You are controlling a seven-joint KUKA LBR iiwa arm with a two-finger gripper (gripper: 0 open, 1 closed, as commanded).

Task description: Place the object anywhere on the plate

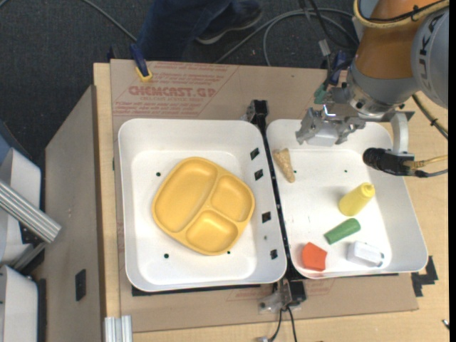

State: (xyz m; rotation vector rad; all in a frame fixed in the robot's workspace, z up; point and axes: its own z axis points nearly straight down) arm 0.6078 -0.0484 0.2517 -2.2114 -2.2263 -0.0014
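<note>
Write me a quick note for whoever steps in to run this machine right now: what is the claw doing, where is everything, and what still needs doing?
Gripper: hanging over the back edge of the right bin, nothing seen between its fingers.
Plate: yellow, with three sections, in the left bin; nothing on it.
Right bin holds a tan wedge near the divider, a yellow bottle, a green cylinder, an orange block and a white block.
Done: nothing placed yet.
Left: pick up an object from the right bin and set it anywhere on the plate.
</note>
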